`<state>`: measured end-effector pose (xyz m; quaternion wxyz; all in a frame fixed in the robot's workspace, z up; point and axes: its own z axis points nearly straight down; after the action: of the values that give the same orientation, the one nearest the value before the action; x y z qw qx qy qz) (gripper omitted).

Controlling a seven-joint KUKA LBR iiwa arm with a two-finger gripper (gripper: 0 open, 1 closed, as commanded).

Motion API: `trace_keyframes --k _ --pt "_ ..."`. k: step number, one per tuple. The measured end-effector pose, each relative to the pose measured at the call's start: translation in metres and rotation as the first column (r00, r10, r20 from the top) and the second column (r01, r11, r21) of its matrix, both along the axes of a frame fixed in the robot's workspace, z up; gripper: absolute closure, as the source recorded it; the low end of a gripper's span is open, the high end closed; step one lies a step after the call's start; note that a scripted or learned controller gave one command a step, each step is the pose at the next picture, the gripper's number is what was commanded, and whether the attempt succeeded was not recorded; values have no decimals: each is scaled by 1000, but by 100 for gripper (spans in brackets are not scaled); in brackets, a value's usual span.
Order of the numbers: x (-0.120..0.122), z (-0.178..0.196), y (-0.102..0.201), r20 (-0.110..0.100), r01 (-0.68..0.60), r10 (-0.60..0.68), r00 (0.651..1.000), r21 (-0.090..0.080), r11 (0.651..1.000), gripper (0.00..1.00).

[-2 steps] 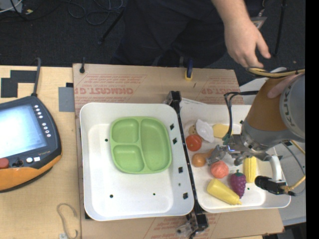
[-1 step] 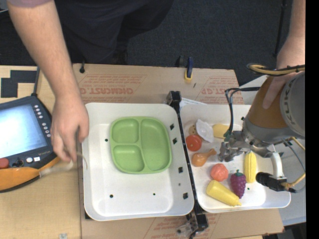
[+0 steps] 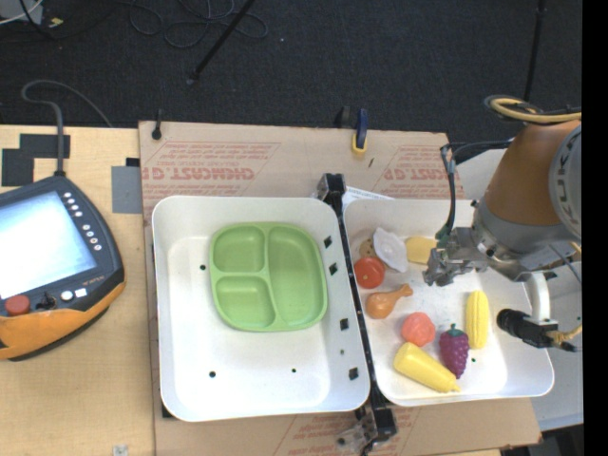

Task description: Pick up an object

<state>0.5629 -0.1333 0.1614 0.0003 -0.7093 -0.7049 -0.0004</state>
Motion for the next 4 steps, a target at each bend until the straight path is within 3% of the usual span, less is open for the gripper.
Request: trace_keyframes --k 2,3,4 --pt "-2 68 -5 0 -10 10 1000 -1 1000 100" --pt "41 70 34 0 -10 10 1000 1 1000 100" --pt "46 73 56 -2 -8 8 1000 -1 1000 100"
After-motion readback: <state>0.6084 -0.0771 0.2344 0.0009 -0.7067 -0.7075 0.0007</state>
